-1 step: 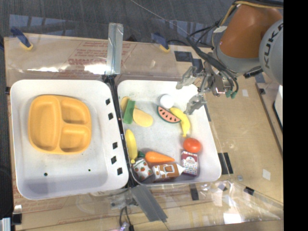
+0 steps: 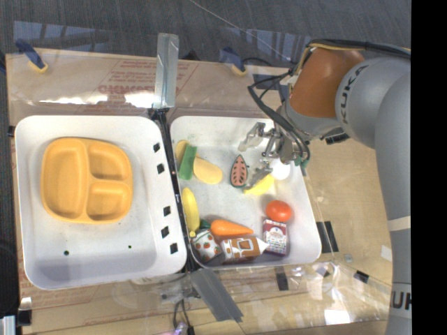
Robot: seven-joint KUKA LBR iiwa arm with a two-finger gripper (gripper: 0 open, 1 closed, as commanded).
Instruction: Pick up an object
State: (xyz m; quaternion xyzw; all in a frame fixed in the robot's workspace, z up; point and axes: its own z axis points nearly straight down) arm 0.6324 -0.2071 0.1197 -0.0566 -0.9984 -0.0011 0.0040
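We found the gripper [image 2: 264,147] spread, grasping nothing, over 1 watermelon slice [image 2: 239,171]; we judged it light, stiff, slick plastic, best pinched across its flat sides.

Read "KU" in dark letters, running vertically, on the grey arm [image 2: 363,96] beside the orange band. Read "KU" again, cut by the frame edge, low on the arm's base [image 2: 401,300]. Made out faint reddish print, mirrored or upside down and illegible, on the cardboard [image 2: 133,75] behind the bins. Found labels on the red carton [image 2: 276,237] and brown carton [image 2: 241,246] too small to read.
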